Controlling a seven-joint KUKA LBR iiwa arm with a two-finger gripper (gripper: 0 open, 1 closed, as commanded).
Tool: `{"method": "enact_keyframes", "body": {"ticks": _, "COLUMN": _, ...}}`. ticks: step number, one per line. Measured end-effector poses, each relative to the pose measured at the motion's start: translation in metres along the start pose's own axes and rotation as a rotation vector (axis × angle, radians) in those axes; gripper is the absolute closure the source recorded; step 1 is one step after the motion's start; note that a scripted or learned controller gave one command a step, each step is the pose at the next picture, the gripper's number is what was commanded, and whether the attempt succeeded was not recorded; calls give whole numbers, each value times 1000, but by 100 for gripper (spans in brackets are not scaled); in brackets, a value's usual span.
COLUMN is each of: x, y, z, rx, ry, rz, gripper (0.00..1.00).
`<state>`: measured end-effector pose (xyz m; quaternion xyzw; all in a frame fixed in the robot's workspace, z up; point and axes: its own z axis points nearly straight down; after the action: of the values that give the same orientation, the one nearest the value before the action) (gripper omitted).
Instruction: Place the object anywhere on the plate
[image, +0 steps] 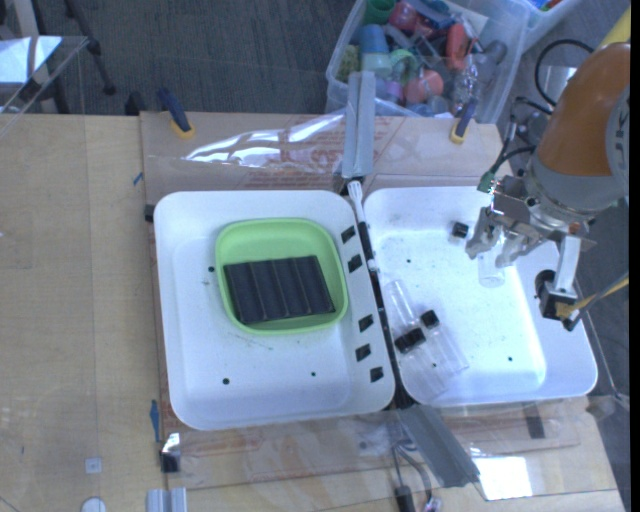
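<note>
A green plate (232, 243) sits in the left bin (190, 380). A dark grey ridged block (278, 289) lies flat on the plate. My gripper (495, 250) hangs over the upper right part of the right bin (560, 370), far from the plate. A small, pale, see-through shape (490, 273) shows just under the gripper's tip; whether it is held or lies on the bin floor is unclear. Clear plastic pieces with black caps (415, 330) lie near the right bin's left wall.
A small black item (459, 230) lies in the right bin left of the gripper. The divider (362, 290) between the bins carries black clips. A clear box of colourful toys (420, 45) stands behind the bins. A yellow-tipped cable (560, 300) hangs from the wrist.
</note>
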<state>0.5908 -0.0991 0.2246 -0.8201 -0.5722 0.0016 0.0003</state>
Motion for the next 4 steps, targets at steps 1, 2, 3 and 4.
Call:
{"method": "enact_keyframes", "body": {"ticks": 1, "x": 0, "y": 0, "z": 0, "rx": -1, "ry": 0, "rz": 0, "gripper": 0}}
{"method": "enact_keyframes", "body": {"ticks": 2, "x": -19, "y": 38, "z": -97, "rx": -3, "ry": 2, "rz": 4, "gripper": 0}}
{"method": "enact_keyframes", "body": {"ticks": 3, "x": -80, "y": 73, "z": -163, "rx": -4, "ry": 1, "rz": -26, "gripper": 0}}
{"method": "enact_keyframes", "body": {"ticks": 4, "x": -83, "y": 109, "z": -211, "rx": -3, "ry": 1, "rz": 45, "gripper": 0}}
